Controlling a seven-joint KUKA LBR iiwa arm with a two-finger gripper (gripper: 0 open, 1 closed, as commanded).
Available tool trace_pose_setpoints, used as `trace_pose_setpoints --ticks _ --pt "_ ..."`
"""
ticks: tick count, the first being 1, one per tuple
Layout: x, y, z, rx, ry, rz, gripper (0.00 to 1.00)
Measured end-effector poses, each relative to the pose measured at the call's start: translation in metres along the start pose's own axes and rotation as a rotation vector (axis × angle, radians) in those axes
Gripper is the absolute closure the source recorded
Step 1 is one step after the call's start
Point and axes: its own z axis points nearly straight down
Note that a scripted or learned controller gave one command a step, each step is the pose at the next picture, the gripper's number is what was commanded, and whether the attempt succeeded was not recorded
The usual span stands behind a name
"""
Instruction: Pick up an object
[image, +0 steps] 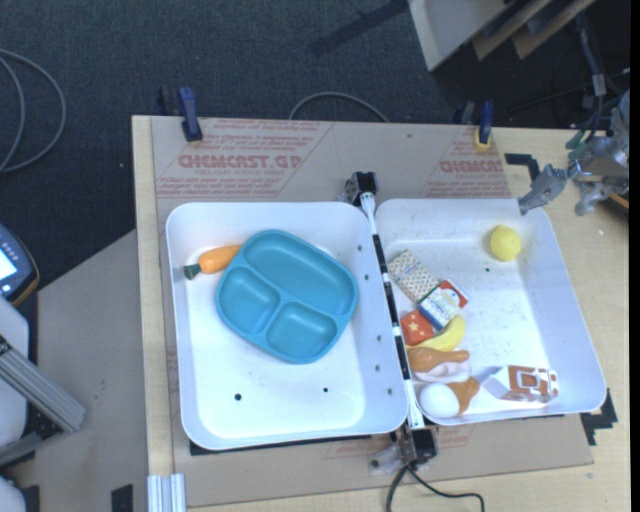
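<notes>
I log the gripper (560, 190) beyond the right bin's (570, 330) far right corner, over the bench; its fingers look spread apart with nothing between them, though the view there is poor. In that bin: yellow ball (505, 242) near the far wall; checkered packet (409, 271), small carton (440, 302), banana (446, 335) and white egg (437, 400) along its left wall. Left of it, the other bin (200, 390) holds a blue tray (287, 294) and carrot (214, 260).

You have open floor across the right bin (560, 300) around the yellow ball (505, 242); its left wall is crowded by stacked toy food (440, 345). The blue tray (287, 295) fills the left bin (190, 330).
</notes>
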Motion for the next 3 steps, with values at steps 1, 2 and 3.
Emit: trace_pose_setpoints --ticks 1,2,3 --pt "-0.004 0.038 0.184 0.019 0.027 -0.004 0.0" --pt "-0.01 0.04 0.166 0.002 0.006 -0.004 1.0" --pt "0.053 0.038 0.178 0.008 0.003 -0.005 1.0"
